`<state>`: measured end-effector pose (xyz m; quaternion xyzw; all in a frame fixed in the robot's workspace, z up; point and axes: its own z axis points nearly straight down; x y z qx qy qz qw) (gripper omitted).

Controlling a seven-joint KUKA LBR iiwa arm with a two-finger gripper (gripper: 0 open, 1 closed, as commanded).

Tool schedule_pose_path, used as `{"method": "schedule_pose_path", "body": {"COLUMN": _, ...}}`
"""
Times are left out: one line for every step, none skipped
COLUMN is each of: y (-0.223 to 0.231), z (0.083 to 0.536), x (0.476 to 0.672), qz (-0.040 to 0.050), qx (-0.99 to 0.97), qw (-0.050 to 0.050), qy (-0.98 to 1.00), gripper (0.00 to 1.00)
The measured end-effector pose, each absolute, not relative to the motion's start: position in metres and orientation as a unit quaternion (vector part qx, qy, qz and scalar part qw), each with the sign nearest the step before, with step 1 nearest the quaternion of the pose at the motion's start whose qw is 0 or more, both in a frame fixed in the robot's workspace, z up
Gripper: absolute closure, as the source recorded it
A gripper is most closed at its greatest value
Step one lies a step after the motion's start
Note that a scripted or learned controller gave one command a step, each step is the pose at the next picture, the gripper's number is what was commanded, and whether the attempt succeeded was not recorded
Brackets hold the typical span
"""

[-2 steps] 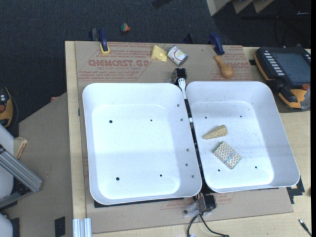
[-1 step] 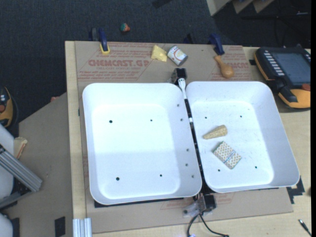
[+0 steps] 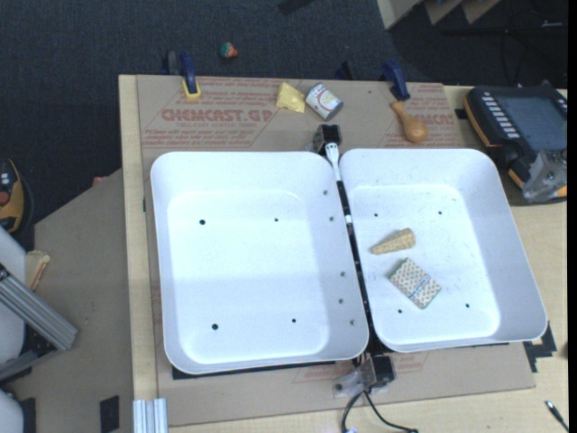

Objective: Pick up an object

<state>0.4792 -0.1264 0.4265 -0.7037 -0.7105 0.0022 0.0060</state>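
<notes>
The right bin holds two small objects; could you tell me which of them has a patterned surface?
The flat rectangular block, nearer the bin's front edge, carries a checked pattern. The tan cone-shaped piece just behind it is plain.

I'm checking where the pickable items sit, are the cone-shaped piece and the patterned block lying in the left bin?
No, the cone-shaped piece and the patterned block both lie in the right bin, near its middle, close together.

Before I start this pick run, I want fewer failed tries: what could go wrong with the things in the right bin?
The cone-shaped piece tapers, so it may slip out of a pinch. The patterned block lies close beside it; going for either could knock the other.
</notes>
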Motion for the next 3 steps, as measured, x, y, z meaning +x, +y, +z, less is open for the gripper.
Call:
{"method": "schedule_pose_path", "body": {"y": -0.139, "z": 0.542, "x": 0.48, "qz": -0.0039, "qx": -0.707, "qw": -0.007, "qy": -0.707, "gripper": 1.0}}
{"method": "schedule_pose_path", "body": {"y": -0.069, "z": 0.441, "x": 0.514, "qz": 0.0025, "qx": -0.704, "qw": 0.004, "qy": -0.71, "gripper": 1.0}}
{"method": "schedule_pose_path", "body": {"y": -0.085, "z": 0.542, "x": 0.478, "qz": -0.0042, "qx": -0.707, "qw": -0.006, "qy": -0.707, "gripper": 1.0}}
